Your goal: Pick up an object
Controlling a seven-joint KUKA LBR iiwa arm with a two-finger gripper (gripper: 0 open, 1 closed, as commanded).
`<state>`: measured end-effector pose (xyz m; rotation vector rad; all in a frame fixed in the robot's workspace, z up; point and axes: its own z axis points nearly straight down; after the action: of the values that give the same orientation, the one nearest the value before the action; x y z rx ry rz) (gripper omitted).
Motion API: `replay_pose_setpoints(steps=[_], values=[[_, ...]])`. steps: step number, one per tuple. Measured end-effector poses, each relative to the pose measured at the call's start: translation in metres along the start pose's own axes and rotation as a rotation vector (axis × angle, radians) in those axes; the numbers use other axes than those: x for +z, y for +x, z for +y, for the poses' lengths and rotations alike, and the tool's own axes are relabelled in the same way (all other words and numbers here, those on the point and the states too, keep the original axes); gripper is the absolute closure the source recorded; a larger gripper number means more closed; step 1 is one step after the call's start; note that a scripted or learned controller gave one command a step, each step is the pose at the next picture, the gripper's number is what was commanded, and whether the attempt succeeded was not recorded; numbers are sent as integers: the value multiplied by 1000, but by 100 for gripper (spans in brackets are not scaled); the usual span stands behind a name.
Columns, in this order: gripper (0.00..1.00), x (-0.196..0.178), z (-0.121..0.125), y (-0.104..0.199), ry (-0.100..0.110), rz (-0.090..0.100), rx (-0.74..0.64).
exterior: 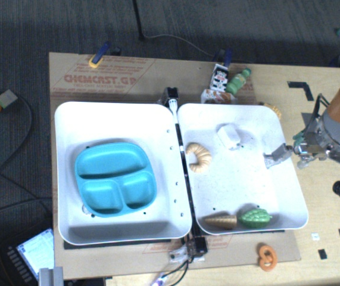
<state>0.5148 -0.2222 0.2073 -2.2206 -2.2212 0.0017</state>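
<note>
The right bin (pixel 289 201) holds a tan ring-shaped pastry (pixel 198 157), a white lump (pixel 230 136), a green knobbly object (pixel 255 217) and a brown cone (pixel 220 221) next to it at the front wall. My gripper (pixel 290 157) hangs over the right rim of this bin, open, with nothing between its fingers (pixel 275 155). It is well to the right of the white lump and the pastry.
The left bin (pixel 65 159) bears a blue divided plate (pixel 115 177). Behind the right bin lie a green toy (pixel 237 82) and a striped carton (pixel 217 79). An orange ring (pixel 267 256) lies on the bench in front of it.
</note>
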Motion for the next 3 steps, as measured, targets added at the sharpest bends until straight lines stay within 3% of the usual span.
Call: replay_pose_setpoints(steps=[1,2,3], values=[[0,111,-31,50,1,1,0],[100,102,-31,49,1,1,2],[100,20,-31,87,-1,0,0]])
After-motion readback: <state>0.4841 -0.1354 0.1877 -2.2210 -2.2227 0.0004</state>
